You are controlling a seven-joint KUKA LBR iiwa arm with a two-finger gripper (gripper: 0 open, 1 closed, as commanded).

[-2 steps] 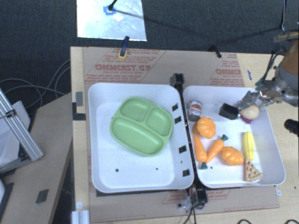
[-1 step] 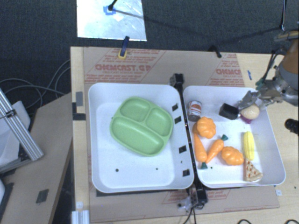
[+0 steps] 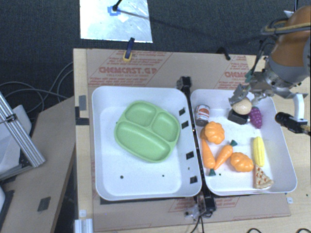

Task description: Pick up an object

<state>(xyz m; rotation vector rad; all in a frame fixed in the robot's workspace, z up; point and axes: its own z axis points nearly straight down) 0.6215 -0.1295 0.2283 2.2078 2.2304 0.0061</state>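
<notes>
Hand: the hand (image 3: 245,98) hangs low over the far end of the right bin (image 3: 286,176), right on top of a pale egg-shaped piece (image 3: 242,107); from here I cannot tell if it is grasping or released.
Likely target: that pale piece, sitting on a small dark block (image 3: 238,117), with the purple grapes (image 3: 256,117) just beside it.
Clutter: the toy food is all heaped in this one bin, so a pick means working in among neighbours: small can (image 3: 202,113), orange pumpkin (image 3: 214,132), two carrots (image 3: 215,155), corn cob (image 3: 259,150), pizza slice (image 3: 262,178).
Left bin: the left bin (image 3: 104,178) carries a green divided plate (image 3: 147,131), well apart from the hand.
Surface: both bins sit on a cardboard sheet (image 3: 146,67), probably to keep them in place.
</notes>
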